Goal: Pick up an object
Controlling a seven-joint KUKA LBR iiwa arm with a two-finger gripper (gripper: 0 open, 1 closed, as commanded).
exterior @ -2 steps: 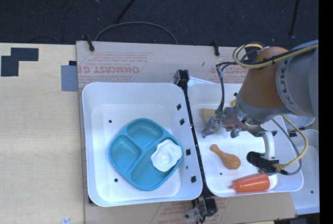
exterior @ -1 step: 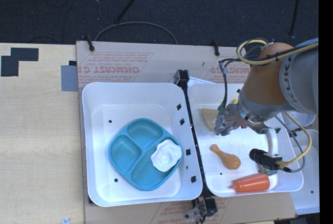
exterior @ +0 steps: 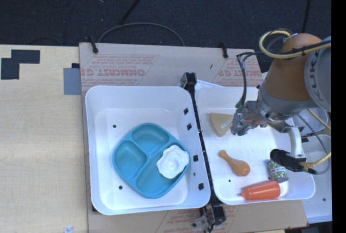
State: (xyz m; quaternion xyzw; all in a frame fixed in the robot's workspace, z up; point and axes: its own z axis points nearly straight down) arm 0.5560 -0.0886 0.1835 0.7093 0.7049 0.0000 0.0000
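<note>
My gripper [exterior: 239,126] hangs low over the right bin [exterior: 254,98], beside the right end of a tan wedge [exterior: 218,123] that lies near the bin's left wall. An orange drumstick-shaped toy [exterior: 234,163] lies in the middle of that bin. Along its front edge rests a red-orange bottle [exterior: 263,190], with a small green can [exterior: 277,171] just behind it at the right. The wrist hides the fingertips.
The left bin [exterior: 102,118] holds a blue divided plate [exterior: 135,159] with a white fried-egg toy [exterior: 172,161] on its right side. A black divider [exterior: 194,140] separates the bins. Cables and a black fitting [exterior: 289,160] trail from the arm at the right.
</note>
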